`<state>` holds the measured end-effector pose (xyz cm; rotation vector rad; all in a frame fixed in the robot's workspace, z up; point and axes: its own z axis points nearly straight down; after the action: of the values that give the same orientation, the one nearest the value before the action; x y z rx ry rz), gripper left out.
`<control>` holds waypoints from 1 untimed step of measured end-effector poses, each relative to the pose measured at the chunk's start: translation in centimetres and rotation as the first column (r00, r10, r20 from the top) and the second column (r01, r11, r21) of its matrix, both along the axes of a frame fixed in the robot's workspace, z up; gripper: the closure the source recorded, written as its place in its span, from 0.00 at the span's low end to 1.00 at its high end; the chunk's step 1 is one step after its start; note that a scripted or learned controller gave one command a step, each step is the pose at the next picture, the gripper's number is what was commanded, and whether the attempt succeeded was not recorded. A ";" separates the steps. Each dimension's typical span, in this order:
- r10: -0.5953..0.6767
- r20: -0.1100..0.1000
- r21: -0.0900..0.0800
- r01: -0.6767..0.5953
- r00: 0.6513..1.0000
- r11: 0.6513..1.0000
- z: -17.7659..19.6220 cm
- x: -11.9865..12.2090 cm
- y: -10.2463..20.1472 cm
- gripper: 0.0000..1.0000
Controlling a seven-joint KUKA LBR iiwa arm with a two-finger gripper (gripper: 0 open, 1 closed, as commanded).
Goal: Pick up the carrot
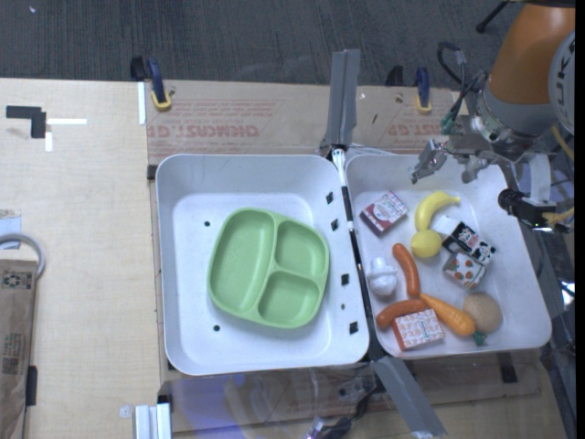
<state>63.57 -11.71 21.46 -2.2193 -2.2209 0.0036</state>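
A: Starting big: bench [82,245], two white bins on it. Left bin [183,176] carrying a green divided plate [269,268]; right bin [535,314] crowded with toy food.

B: Then the arm [539,44], reaching in from the right, with the gripper [446,165] hanging over the far edge of the right bin. Open or closed? Impossible to tell from this angle.

A: And well apart from the carrot [450,315], lying at the near side of that bin, leafy tip pointing near-right.

B: Boxed in, too. Pressed against a red-and-white carton [421,329] on the left, just beside a brown potato [483,312] on the right.

A: Likely trouble there: coming down slightly off and clamping the carton or nudging the potato instead.

B: Worse, perhaps: two sausages [408,268] close by, orange-red and similar in shape. Easy to mistake for the target.

A: Also tapered and smooth, probably prone to slipping out if pinched near the thin end.

B: Safer to aim across the thick middle, lined up crosswise to its length.

A: Nothing held yet, judging from here; the whole approach remaining.
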 end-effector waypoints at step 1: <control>0.141 0.000 0.001 -0.141 0.990 0.990 -5.8 -6.1 -0.2 0.00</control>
<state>57.43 -11.89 15.68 -2.0567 -2.3719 0.0024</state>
